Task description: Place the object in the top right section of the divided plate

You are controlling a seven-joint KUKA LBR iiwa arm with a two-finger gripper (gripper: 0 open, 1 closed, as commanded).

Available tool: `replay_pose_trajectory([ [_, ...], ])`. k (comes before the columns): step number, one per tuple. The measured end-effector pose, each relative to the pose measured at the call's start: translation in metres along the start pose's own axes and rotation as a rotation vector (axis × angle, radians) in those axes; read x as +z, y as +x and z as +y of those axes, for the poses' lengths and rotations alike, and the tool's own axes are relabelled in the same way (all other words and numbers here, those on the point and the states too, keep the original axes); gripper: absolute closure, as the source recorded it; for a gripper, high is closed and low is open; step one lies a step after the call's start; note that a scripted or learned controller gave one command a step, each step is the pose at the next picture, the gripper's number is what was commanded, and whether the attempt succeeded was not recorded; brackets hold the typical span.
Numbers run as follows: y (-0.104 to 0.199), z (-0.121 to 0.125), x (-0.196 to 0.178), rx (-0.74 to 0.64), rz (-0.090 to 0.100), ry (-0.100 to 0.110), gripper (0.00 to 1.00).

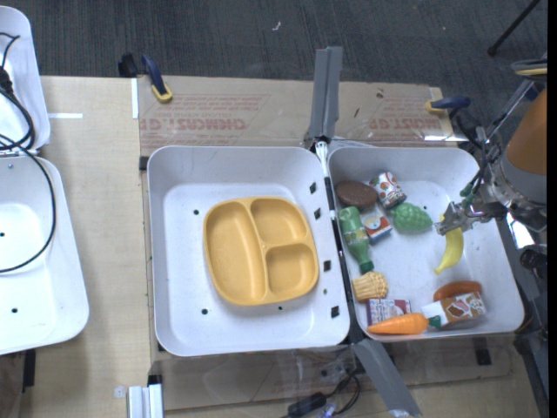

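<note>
Closest up front is a toy carrot (399, 324) lying along the near wall of the right bin (508, 279), with a small red and white box (389, 308) touching it from behind. The yellow banana (450, 251) is in that same bin, toward the right side, near a green lumpy toy (412, 219). The gripper (452, 220) sits right at the banana's upper end; honestly can't tell if it's spread or clamped from this angle. A green bottle (354, 236) lies by the left wall. The divided plate (259, 251), yellow-orange, is in the middle of the left bin (165, 233), and its top right section (280, 219) has nothing in it.
</note>
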State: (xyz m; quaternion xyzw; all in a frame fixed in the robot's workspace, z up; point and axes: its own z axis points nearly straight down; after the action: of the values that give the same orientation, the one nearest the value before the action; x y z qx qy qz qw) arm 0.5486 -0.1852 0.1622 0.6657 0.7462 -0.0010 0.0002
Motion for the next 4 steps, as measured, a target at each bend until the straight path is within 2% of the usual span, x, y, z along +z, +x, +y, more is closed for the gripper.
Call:
replay_pose_trajectory([
  [1, 0.069, -0.037, -0.008, -0.082, 0.002, 0.001, 1.00],
  [2, 0.135, -0.056, -0.029, -0.158, 0.002, 0.002, 1.00],
  [4, 0.264, -0.036, -0.029, -0.418, 0.000, 0.001, 1.00],
])
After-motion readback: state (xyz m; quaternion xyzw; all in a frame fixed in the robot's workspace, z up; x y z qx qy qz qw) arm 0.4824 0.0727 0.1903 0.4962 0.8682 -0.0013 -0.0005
